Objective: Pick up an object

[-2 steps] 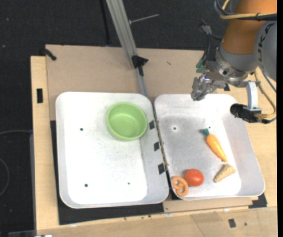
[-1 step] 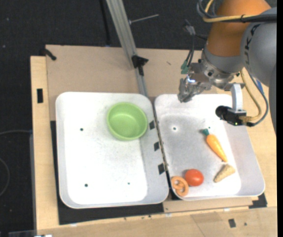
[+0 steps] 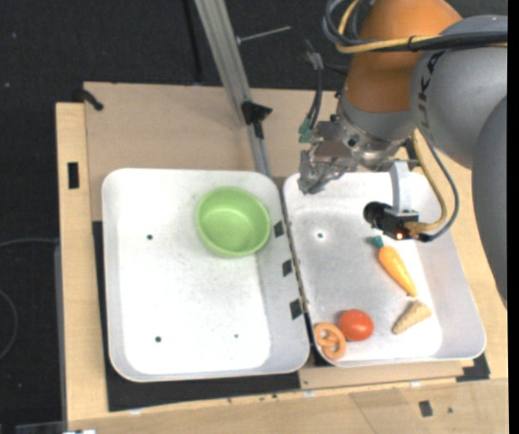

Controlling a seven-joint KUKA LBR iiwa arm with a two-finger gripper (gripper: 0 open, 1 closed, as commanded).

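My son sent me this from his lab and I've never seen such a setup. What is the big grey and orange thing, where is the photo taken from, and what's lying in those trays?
It is a robot arm, photographed by one fixed camera looking down at a slant. Its tool hangs over the far left corner of the right bin; I see nothing held in it. That bin contains a toy carrot, a red tomato, an orange pretzel-like piece and a tan wedge. The left bin holds a green bowl.
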